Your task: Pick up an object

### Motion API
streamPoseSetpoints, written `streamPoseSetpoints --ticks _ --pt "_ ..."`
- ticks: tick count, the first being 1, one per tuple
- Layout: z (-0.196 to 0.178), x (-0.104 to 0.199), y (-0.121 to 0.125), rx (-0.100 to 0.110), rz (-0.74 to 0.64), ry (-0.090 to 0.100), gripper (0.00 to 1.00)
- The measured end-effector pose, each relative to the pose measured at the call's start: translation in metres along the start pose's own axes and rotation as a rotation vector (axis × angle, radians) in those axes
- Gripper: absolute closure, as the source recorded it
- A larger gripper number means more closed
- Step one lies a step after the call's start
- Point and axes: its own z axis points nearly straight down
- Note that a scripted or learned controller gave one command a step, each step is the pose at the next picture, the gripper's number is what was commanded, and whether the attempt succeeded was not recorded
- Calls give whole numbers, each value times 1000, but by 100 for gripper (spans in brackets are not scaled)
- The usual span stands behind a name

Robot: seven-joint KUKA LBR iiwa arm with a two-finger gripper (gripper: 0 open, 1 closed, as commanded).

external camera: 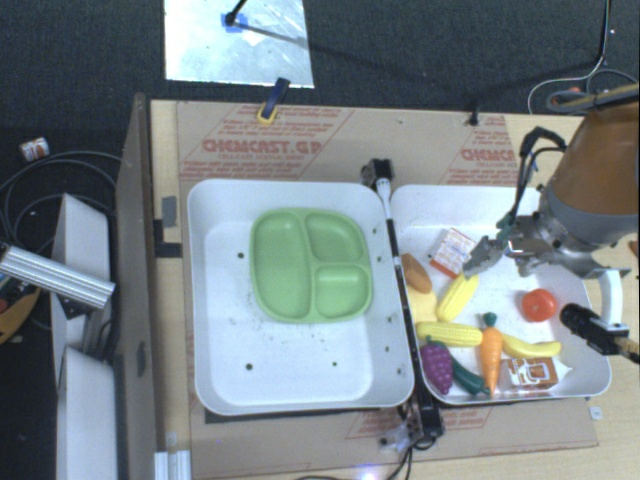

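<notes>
1. Brown cardboard (300,143) printed with red lettering covers the bench beneath two white bins, with dark carpet (420,28) beyond it.
2. At lower right, the right bin (600,373) holds toy food: purple grapes (436,364), a carrot (490,353), a banana (530,347), corn (457,295) and a tomato (539,305).
3. At centre, the left bin (215,368) carries a green divided plate (310,266).
4. At right, the gripper (487,252) hangs over the right bin near a small carton (452,249); whether its fingers are parted cannot be told.
5. At upper left, a shiny sheet (240,28) lies on the carpet.

- Dark speckled carpet floor (80,48) surrounds the bench.
- A brown cardboard sheet with red lettering (300,138) covers the benchtop.
- A shiny square metal plate (238,28) lies beyond the bench's far edge.
- Black cables (50,193) coil at its left.
</notes>
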Motion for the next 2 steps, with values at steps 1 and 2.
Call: streamPoseSetpoints --ticks 1,2 --pt "131 -14 14 7 3 0 0" --pt "114 -14 16 -1 2 0 100"
